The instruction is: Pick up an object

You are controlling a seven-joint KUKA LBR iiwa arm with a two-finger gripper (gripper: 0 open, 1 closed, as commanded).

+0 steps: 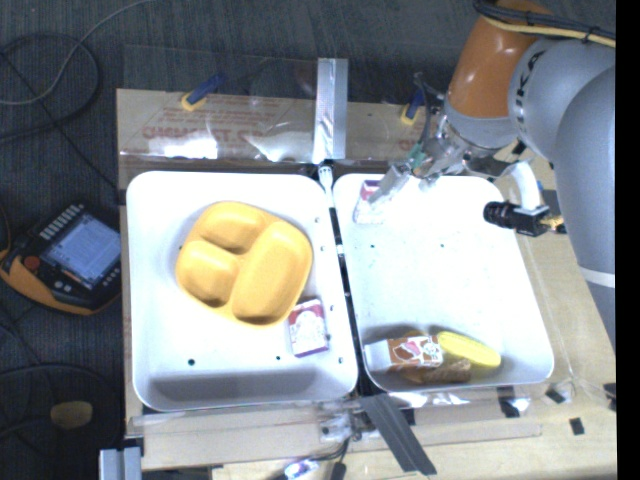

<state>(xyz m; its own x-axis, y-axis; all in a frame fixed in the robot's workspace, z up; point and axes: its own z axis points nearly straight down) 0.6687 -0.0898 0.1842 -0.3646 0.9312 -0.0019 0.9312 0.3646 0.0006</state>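
Camera view: left bin [150, 268] holds yellow tray [245, 261], small carton [307, 328].

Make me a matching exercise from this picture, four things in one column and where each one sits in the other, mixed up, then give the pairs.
Things:
1. yellow divided plate
2. small pink-and-white carton
3. yellow banana-shaped toy
4. claw

Places:
A. front edge of the right bin
B. back left corner of the right bin
C. middle of the left bin
D. left bin, by the wall shared with the right bin

Pairs: 1-C, 2-D, 3-A, 4-B
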